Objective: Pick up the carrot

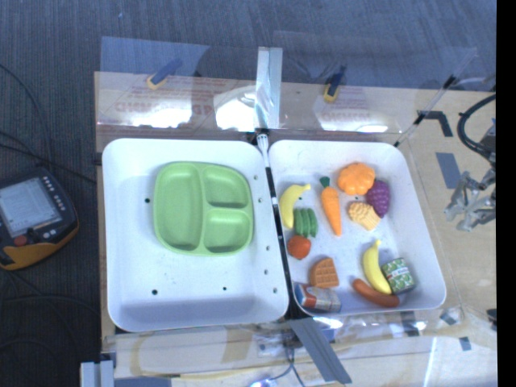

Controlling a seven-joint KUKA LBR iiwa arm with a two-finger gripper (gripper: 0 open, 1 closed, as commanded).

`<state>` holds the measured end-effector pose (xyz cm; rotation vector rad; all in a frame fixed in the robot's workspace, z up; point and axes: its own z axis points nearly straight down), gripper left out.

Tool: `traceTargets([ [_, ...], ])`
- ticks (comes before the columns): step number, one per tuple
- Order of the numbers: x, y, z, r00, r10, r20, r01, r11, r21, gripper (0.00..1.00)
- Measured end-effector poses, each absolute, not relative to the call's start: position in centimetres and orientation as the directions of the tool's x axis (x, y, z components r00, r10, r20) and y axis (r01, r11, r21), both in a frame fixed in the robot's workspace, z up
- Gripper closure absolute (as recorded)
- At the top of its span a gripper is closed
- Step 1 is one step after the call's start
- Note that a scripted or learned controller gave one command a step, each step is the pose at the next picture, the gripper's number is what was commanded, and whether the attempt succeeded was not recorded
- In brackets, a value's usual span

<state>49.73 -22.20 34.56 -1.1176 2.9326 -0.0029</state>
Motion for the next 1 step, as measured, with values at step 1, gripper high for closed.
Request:
traceTargets([
  [1, 49.38, -22.16, 33.36, -0.684, -0.729, -0.002, -0.729, 0.684, -0.002, 1.0],
])
